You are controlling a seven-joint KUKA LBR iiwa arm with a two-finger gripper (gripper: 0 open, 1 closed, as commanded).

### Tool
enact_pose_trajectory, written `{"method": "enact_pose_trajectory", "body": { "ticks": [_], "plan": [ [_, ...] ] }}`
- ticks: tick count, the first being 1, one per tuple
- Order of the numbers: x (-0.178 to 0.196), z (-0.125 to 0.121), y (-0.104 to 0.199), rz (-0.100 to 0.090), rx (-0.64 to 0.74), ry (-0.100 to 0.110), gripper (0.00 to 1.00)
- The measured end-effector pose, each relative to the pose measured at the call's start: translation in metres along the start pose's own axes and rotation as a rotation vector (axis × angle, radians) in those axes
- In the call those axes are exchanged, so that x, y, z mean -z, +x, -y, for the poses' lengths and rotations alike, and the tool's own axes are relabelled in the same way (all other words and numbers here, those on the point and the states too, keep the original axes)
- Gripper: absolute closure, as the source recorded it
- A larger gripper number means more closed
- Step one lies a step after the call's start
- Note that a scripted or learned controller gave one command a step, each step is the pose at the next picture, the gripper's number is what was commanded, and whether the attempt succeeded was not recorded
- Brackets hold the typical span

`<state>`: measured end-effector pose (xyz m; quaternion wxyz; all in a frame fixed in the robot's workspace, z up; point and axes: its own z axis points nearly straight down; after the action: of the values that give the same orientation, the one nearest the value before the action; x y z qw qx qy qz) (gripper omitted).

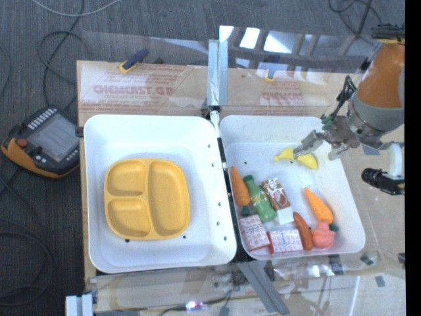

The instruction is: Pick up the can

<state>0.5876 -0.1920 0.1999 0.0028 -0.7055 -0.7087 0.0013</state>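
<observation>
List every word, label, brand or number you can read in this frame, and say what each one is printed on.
"CHEMCAST GP", red print, partly legible: on the brown sheet behind the left bin.
Red print on the brown sheet behind the right bin: same style, too blurred to read.
Red-and-white packets and in the right bin: print too small to read.
Handheld pendant on the floor: screen and keys unreadable.

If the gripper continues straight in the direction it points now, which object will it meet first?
Most likely the yellow banana. The gripper points down-left over the right bin, and the banana lies just under one finger. Its height above the banana is unclear from this slanted view.
</observation>
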Motion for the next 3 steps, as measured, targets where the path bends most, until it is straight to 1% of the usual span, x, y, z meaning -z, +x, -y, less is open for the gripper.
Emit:
{"method": "enact_pose_trajectory", "body": {
  "ticks": [1, 2, 3],
  "plan": [
    [-0.108, -0.036, 0.052, 0.004, -0.149, -0.005, 0.00],
    [-0.110, 0.004, 0.078, 0.001, -0.413, -0.022, 0.00],
    [-0.104, 0.004, 0.077, 0.002, -0.412, -0.016, 1.00]
  ]
}}
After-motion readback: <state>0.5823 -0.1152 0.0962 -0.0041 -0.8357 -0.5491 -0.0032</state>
